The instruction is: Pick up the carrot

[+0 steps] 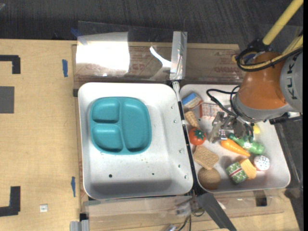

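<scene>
- carrot (pixel 235 146) lies in right bin (pixel 281 170), just beside claw (pixel 222 129)
- claw opening: cannot tell, nothing seen held
- risk: crowded toys, tomato (pixel 196 137) or cracker (pixel 206 156) grabbed instead

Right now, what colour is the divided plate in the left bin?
Teal plate, clearest in the camera view.
</scene>
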